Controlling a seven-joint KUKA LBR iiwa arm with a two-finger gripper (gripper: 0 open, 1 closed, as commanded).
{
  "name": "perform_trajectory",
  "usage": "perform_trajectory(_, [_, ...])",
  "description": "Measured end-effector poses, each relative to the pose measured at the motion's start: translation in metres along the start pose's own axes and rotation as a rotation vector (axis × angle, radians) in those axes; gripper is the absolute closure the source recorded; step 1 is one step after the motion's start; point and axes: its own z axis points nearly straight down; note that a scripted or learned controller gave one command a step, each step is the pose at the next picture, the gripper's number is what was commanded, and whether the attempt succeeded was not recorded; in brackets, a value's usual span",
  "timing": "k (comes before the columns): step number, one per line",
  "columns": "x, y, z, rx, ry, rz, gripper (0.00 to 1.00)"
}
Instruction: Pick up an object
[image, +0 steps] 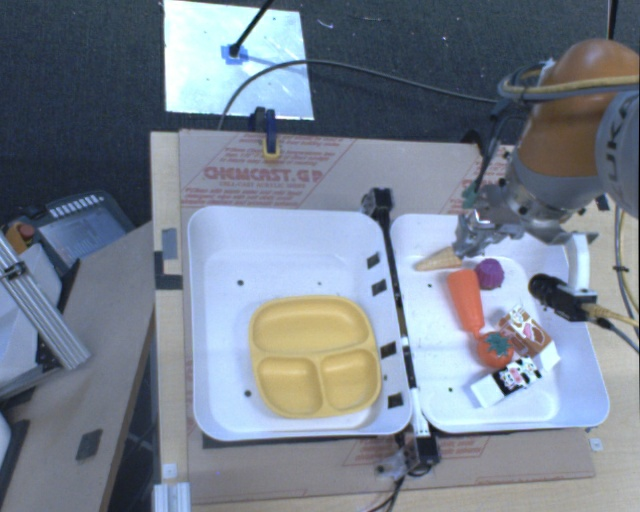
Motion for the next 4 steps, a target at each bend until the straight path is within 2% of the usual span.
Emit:
perform_trajectory(3, [0.159, -0.009, -0.001, 0.0, 0.0, 0.001, 1.0])
perform_trajectory(4, [0.157, -0.009, -0.001, 0.0, 0.0, 0.005, 0.0])
